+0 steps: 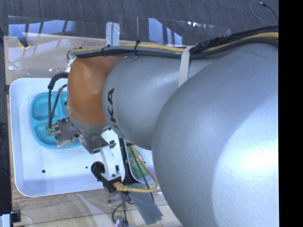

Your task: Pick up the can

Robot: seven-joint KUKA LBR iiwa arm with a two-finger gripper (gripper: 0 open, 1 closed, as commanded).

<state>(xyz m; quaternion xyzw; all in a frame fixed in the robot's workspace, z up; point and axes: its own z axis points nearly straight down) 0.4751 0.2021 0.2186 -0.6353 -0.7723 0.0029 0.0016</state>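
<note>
A: The arm blankets the right side, so the right bin is hidden entirely, and the arm itself runs off the right and bottom edges.

B: The light blue tray in the left bin?

A: Half covered by the wrist. Whether a can is underneath, I cannot tell.

B: And the gripper?

A: Fingers buried under the wrist hardware.

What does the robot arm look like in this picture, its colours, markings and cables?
The arm has large, rounded grey shells with an orange band above the wrist. Black letters "KA" mark the grey shell. Black and yellow cables run along its top, held by a white strap.
</note>
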